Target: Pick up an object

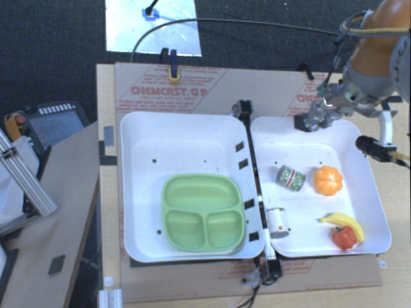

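Note:
In the right bin [302, 151] lie a green-banded can [291, 178] on its side, an orange pumpkin-shaped toy [328, 180], a yellow banana [345, 222] and a red pepper toy [344, 237] touching the banana. My gripper [316, 118] hangs over the bin's far edge, up and right of the can, well apart from every object. Nothing shows between its fingers.
The left bin [148, 140] holds a green divided plate [203, 212]. A small white cylinder [277, 221] sits on the divider between the bins. A yellow and blue clamp [173, 66] stands on the board behind the left bin.

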Controlling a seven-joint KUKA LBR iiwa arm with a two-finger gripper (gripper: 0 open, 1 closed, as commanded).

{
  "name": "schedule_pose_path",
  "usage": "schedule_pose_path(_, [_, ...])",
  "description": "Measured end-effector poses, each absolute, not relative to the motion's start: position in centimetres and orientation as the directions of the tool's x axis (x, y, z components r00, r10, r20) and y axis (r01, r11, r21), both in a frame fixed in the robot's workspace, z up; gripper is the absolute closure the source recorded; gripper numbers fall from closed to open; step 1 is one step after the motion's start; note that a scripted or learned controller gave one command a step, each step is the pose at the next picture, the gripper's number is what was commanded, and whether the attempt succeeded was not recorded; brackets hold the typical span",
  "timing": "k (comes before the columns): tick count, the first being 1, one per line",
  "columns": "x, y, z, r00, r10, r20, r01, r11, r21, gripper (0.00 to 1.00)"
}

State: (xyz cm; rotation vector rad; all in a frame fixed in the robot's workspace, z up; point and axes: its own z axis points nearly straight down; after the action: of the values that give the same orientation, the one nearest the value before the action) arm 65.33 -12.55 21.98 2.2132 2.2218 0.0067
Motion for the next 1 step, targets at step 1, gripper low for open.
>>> schedule_pose_path(1, [65.42,-12.54,23.63,-0.004,1.000,0.000,1.000,0.004,0.003,1.00])
